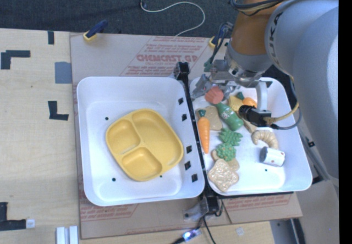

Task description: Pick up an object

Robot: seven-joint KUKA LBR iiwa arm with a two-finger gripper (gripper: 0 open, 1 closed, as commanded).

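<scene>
Camera view / step: approach stage, by the look of it; the arm (275, 17) reaches in from the right and the gripper (215, 84) is low over the top-left corner of the right bin (294, 179).
Camera view / gripper state: can't tell, the wrist blocks the tip.
Camera view / targets: reddish piece (214, 95) just under the gripper; green bottle (229, 116) beside it; carrot (204, 134) along the left wall; croissant (266, 137), cracker (223, 174) nearer the front.
Camera view / left bin: yellow tray (144, 143), apart from the toys.
Camera view / next move: prob. settle on one piece, close, lift; items are crowded, so a clean pick needs care.
Camera view / hard to see: contact w/ the reddish piece unclear; items behind the wrist cut off.
</scene>
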